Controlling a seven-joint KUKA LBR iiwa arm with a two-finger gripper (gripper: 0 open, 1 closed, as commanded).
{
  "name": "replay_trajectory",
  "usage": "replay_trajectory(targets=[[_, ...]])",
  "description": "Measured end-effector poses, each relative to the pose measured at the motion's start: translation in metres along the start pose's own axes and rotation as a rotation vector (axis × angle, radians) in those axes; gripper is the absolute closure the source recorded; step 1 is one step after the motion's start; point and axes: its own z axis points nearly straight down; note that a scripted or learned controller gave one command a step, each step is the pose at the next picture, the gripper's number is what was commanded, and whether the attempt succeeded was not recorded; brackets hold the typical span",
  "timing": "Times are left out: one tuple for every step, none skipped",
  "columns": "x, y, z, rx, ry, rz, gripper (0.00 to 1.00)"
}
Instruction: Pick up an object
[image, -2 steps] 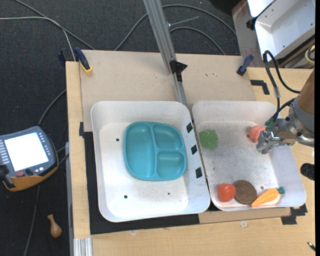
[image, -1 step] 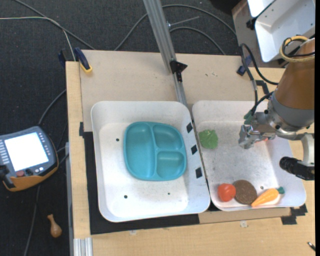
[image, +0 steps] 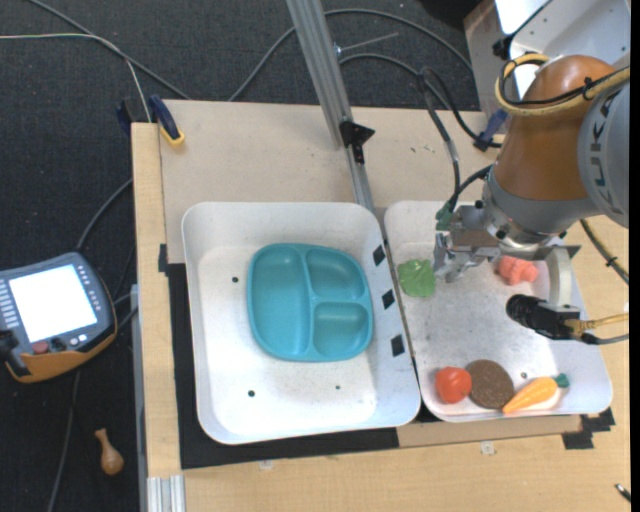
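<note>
- The teal tray (image: 308, 302) lay in the left bin (image: 215, 400).
- The green object (image: 417, 278) lay against the right bin's (image: 600, 395) left wall; a closing grasp risked clipping that wall.
- The end effector (image: 457, 266) hovered just beside it; finger opening could not be determined.

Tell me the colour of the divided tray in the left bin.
Teal blue; the divided tray shows clearly in the camera view.
</note>
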Motion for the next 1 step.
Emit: replay_trajectory(targets=[[0.0425,0.0099,0.007,0.001,0.0,0.002,1.0]])
